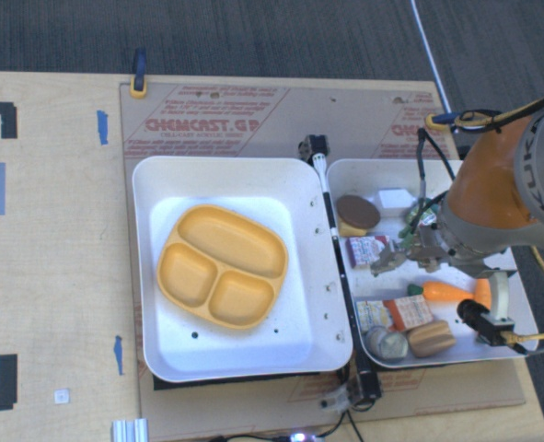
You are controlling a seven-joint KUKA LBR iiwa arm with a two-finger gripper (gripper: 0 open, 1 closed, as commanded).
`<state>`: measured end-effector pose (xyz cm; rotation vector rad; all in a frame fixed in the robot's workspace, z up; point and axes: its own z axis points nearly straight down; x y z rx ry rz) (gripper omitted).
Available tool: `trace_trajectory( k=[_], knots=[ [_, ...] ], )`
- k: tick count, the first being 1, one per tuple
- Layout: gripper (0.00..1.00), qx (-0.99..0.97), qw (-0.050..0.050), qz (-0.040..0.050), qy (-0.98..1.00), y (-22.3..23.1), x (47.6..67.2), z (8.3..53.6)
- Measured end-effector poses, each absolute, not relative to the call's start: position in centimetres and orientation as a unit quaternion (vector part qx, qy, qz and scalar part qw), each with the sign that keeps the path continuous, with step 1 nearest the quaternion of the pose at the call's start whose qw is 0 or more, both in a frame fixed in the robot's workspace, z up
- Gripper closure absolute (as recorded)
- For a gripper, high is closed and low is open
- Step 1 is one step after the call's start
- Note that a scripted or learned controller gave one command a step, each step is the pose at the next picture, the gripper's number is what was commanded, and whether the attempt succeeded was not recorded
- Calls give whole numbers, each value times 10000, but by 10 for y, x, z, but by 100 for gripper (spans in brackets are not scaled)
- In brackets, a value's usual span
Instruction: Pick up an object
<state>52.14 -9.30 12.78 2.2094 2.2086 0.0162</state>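
Objects [388, 343] for the pick all lie in the right bin [373, 168], eight by count. At far left, the pale wooden bench [51, 274] carries black corner marks and strips of blue tape. A brown cardboard sheet [202, 122] under both bins bears red print reading "CHEMCAST GP". The left bin [152, 247], smooth white with rounded corners, holds one yellow plastic plate [222, 265] with three compartments. In the right bin sit a flat brown disc [357, 212], a small white block [394, 198] and a pink-and-white packet [367, 249]. The last of these is just beside the gripper [396, 256], and whether that is spread or closed cannot be told. Nearer the camera lie a pale printed packet [373, 313], a red packet [410, 311], a grey rounded lump [388, 343], a tan roll-shaped piece [431, 339] and an orange carrot-shaped toy [451, 293]. The grey arm [492, 196], with its orange band, enters from the right.
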Motion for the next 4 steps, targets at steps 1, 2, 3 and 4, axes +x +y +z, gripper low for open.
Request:
trace_trajectory(
  k=[1, 2, 3, 4],
  knots=[
    [0, 7070, 39, 28, 7072, -106, 482, 87],
    [100, 7075, 68, 43, 7067, -107, 485, 98],
    [100, 7062, 3, 13, 7080, -29, 572, 186],
    [0, 7067, 0, -1, 7075, -30, 572, 185]
  ],
)
